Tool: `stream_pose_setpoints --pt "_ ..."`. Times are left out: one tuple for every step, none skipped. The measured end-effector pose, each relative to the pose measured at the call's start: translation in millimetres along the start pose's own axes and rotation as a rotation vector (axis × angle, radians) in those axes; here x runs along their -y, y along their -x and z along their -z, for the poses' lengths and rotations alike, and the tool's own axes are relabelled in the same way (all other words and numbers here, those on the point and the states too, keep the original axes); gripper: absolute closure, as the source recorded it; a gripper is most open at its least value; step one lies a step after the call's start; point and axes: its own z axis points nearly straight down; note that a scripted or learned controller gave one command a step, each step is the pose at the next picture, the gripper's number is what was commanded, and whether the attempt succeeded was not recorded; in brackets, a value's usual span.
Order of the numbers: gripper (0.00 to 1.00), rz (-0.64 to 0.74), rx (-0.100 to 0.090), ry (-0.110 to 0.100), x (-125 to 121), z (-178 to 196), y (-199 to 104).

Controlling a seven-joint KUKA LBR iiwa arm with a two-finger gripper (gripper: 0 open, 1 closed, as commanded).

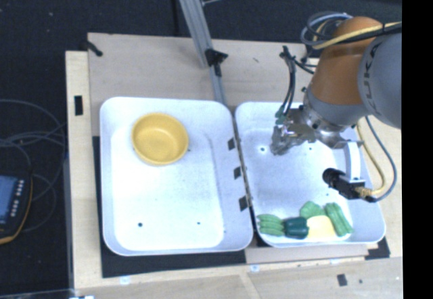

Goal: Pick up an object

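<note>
Green blocks [306, 222] at rt bin [265, 122] front; arm [345, 81] bent over bin, jaws state unclear.

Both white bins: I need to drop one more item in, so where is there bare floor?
The left white bin is bare below and right of the round yellow bowl. The right white bin is bare mid-floor beneath the end effector; its near edge is crowded by green and yellow plastic pieces.
</note>
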Motion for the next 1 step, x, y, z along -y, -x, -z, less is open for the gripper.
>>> stream_pose_setpoints --pt "1.00 0.001 0.000 0.000 -18.5 9.6 -48.7"
